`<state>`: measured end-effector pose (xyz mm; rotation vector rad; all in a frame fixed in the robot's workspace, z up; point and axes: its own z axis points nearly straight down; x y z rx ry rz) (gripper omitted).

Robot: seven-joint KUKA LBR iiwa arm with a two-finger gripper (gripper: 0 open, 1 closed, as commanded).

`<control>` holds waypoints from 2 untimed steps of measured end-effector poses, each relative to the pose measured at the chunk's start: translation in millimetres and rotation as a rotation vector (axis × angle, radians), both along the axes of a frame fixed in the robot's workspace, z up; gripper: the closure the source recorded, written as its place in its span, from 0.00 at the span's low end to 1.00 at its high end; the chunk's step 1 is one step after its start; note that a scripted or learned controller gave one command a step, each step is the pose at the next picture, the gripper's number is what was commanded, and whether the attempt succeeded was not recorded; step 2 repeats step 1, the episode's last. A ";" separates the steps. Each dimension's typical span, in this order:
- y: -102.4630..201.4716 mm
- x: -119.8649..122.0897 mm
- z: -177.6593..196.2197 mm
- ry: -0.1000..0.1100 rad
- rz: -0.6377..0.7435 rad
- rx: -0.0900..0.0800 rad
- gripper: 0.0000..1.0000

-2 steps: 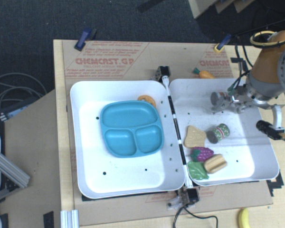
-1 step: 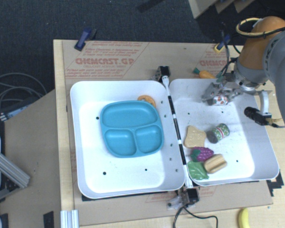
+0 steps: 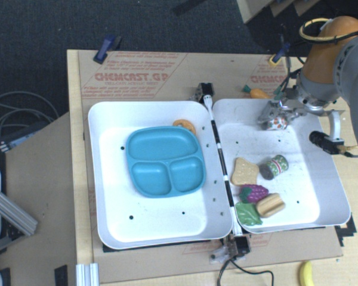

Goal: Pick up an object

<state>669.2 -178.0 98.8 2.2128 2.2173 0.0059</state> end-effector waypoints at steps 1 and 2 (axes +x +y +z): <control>92.1 -53.4 86.7 0.009 0.000 0.005 1.00; 92.1 -53.4 86.7 0.009 0.000 0.005 1.00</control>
